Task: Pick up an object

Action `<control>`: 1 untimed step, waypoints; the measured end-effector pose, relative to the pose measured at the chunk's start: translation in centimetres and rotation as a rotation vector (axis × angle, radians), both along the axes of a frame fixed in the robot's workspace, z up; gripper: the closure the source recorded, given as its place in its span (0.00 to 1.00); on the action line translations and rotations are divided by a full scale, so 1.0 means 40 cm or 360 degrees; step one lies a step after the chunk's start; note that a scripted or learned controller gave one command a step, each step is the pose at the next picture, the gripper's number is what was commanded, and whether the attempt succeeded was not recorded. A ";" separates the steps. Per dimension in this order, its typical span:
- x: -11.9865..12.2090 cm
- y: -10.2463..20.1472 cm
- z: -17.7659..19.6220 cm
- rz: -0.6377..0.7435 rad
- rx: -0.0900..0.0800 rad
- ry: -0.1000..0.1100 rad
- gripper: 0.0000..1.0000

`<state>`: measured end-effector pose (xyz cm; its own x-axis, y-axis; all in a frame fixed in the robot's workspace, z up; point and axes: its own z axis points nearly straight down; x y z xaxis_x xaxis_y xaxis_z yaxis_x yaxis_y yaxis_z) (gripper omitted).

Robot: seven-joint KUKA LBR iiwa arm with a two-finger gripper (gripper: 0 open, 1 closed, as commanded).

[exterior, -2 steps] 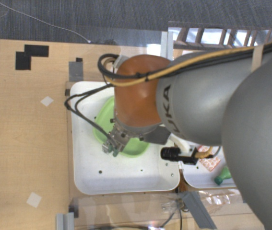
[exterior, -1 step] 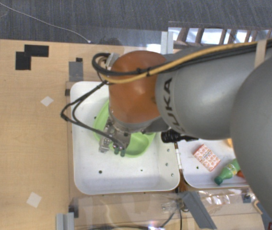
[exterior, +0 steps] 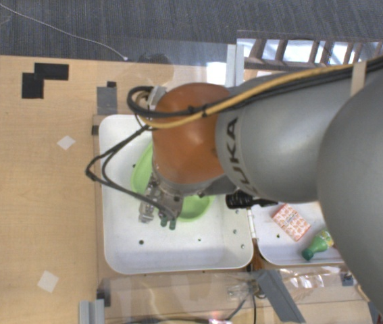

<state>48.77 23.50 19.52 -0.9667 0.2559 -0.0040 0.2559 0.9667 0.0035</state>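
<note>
Fingers (exterior: 159,216) low in left bin (exterior: 120,248); cannot tell if wide or narrow; nothing seen between them; green thing (exterior: 194,206) just beside, partly hidden under arm (exterior: 265,147); risk: fingers slip off its edge, or shove it away; grab fails.

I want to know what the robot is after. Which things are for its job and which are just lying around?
For the job:
- pincer
- green thing under it, left bin

Lying about, right bin:
- red patterned packet
- green bottle

Grey arm (exterior: 279,140) reaching leftward, fingers (exterior: 161,216) pointing down
</note>
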 end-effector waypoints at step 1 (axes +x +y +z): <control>0.006 0.002 0.031 0.0000 0.0007 -0.0012 1.00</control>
